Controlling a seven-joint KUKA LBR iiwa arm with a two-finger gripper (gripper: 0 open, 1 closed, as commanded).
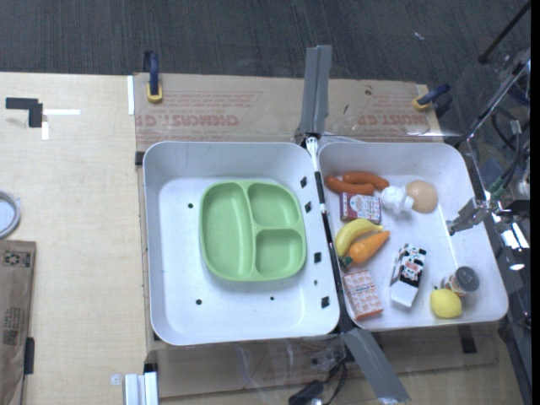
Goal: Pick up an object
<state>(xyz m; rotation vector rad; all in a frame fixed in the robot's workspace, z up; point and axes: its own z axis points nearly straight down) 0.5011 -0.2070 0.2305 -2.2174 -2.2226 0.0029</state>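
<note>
The right bin (pixel 447 171) holds several toy foods. A red sausage (pixel 359 180) lies at its back left, above a small red box (pixel 361 207). Beside them are a white item (pixel 393 198) and a tan ball (pixel 422 196). A banana (pixel 353 233) and a carrot (pixel 373 245) touch each other near the left wall. A black-and-white carton (pixel 408 275), an orange box (pixel 363 294), a lemon (pixel 446 304) and a dark can (pixel 465 279) sit along the front. In the left bin (pixel 156 226) lies a green divided plate (pixel 253 230).
A grey bar (pixel 317 91) rises behind the seam between the bins. Clamps (pixel 152 78) (pixel 432 99) grip the cardboard backing. A tape roll (pixel 4 216) and a brown packet (pixel 17 310) lie at the far left. Metal framing (pixel 498 201) stands by the right bin's right wall.
</note>
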